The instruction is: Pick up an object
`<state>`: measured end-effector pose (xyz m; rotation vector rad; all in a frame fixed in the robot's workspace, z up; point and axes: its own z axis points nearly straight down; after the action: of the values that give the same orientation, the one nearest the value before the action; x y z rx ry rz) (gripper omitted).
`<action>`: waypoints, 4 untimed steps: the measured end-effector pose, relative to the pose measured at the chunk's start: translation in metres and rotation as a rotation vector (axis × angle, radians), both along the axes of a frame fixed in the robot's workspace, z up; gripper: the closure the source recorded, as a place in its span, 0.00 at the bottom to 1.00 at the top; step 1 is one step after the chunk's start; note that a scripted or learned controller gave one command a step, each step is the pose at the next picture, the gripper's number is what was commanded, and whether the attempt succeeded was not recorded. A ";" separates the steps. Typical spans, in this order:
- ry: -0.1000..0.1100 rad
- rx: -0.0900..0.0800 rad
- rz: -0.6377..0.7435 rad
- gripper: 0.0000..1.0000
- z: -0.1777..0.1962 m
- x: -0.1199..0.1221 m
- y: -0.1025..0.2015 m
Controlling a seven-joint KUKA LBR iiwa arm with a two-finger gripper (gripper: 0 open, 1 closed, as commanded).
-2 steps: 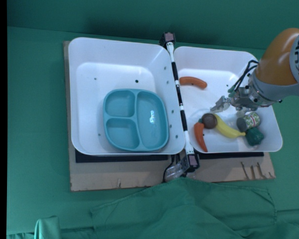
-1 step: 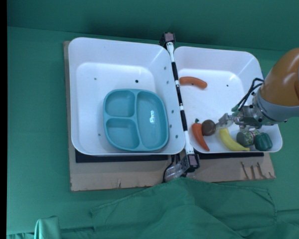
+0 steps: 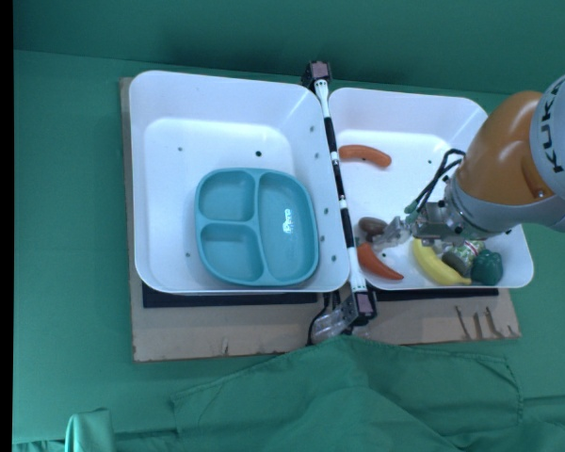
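Your hand (image 3: 388, 236), grip state unclear, hovers over orange carrot (image 3: 379, 262): likely light, rigid, slick plastic; grasp mid-length, across narrow width.

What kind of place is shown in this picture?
Most likely a robot test bench in a lab. A grey and orange arm reaches over two white bins on cardboard over green cloth; toy food like a banana lies in the right bin.

bins (image 3: 160, 102) 2 | divided plate (image 3: 255, 226) 1 | sausages (image 3: 365, 156) 2 | banana (image 3: 435, 266) 1
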<state>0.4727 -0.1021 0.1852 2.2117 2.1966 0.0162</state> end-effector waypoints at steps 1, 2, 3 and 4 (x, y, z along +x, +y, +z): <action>-0.004 -0.001 -0.004 1.00 0.011 0.001 0.000; 0.022 0.008 0.003 1.00 0.175 0.005 -0.019; 0.023 0.008 0.002 1.00 0.089 -0.005 -0.018; 0.024 0.008 0.002 1.00 0.039 -0.006 -0.085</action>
<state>0.4671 -0.1876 0.2239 2.2257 2.2146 -0.0016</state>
